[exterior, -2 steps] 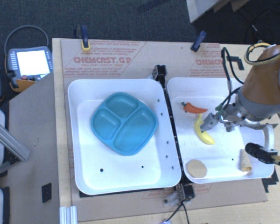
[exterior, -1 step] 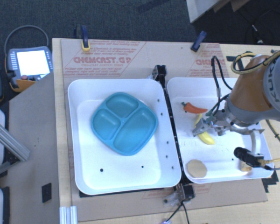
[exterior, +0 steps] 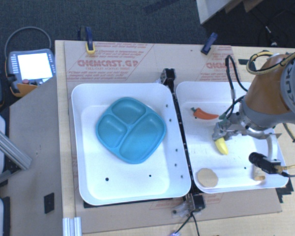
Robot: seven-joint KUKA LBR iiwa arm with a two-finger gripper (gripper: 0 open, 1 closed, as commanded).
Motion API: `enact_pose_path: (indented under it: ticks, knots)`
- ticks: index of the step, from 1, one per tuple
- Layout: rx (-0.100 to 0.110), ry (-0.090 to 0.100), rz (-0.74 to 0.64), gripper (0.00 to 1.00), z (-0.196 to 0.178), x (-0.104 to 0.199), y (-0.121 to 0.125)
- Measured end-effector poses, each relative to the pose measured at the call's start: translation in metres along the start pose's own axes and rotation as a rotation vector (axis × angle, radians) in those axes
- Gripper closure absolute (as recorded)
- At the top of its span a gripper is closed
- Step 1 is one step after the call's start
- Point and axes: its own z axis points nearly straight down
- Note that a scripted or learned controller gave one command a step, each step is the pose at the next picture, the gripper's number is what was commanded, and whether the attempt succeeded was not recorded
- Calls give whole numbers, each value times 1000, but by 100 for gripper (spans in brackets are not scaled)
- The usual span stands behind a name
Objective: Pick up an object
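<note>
Blue divided plate (exterior: 132, 130) in left bin (exterior: 83, 132), yellow banana (exterior: 221, 146) in right bin (exterior: 196, 95)

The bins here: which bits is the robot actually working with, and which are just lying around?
In play: claw; yellow banana-shaped toy right beneath it.

Lying about: orange carrot-like toy; tan round disc; blue divided plate in the left bin; right bin.

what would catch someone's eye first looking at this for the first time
The big sky-blue plastic plate with three compartments stands out, lying alone in the left white bin. In the right white bin the grey arm's gripper sits right at a small yellow banana-shaped toy, with an orange carrot-like toy behind it and a round tan cookie-like disc at the near edge.
</note>
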Motion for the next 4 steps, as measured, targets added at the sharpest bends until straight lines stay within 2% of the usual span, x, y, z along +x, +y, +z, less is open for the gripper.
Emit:
enact_pose_path:
  ticks: [2, 4]
  knots:
    - [-8, -2, -3, 100, -114, 5, -2]
    - [-2, 0, -7, 100, -103, 109, 24]
